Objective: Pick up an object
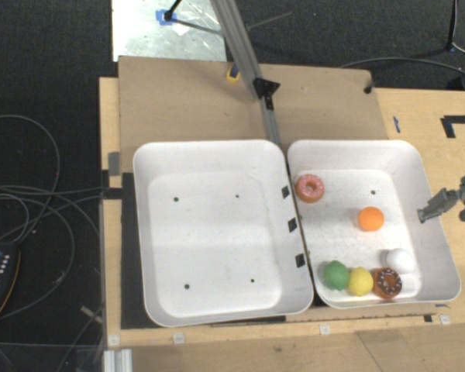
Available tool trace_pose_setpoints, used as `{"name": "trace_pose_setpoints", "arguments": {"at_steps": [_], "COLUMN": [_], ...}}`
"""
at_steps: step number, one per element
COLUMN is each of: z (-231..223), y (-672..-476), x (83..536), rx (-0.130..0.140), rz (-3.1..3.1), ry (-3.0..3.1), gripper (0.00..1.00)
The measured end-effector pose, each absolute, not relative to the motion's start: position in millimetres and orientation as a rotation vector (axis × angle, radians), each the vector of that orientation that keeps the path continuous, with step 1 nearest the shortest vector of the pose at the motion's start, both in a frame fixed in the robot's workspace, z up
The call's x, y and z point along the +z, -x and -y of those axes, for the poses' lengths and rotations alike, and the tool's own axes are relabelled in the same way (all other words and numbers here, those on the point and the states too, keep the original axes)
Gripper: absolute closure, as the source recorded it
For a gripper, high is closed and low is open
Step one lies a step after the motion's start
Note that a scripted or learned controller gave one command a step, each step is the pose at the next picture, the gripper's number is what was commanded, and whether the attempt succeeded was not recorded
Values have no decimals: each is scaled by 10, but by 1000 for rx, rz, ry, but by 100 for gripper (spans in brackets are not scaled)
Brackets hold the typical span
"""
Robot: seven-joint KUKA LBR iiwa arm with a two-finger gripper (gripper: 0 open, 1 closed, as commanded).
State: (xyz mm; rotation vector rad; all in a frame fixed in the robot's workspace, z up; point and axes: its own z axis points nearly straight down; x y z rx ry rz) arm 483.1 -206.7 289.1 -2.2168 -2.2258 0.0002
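Orange ball [371, 218], round and smooth, sits nearly in the middle of the right-hand shallow white bin [407, 152], with bare floor all around it, and from where I stand it looks the easiest thing to pick. The two-finger gripper [442, 206] hovers at the right rim of that bin, near the ball but apart from it, with nothing between its fingers. Whether they are spread or closed I cannot tell; they show as a small grey shape at the edge of sight.

The other pieces are harder. A pink frosted toy doughnut [309, 187] lies just beside the left wall of the same bin, close to the black clips that join the two bins. Along the front wall, a green ball [336, 274], a yellow ball [360, 280], a chocolate sprinkled doughnut [387, 283] and a white ball [397, 260] crowd together, touching or nearly so.

To do this well, I would judge the arm should move left until it is centred over the orange ball, come straight down with its fingers wide, and close across the ball's widest part. A round thing rolls if nudged off-centre, so a square approach matters. The left-hand white bin [151, 161] on the bench [186, 99] needs no attention.
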Motion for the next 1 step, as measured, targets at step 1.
{"name": "trace_pose_setpoints", "arguments": {"at_steps": [1], "z": [2066], "y": [-4837], "x": [2906], "rx": [-2], "rz": [2228], "ry": [2219], "gripper": [0]}}
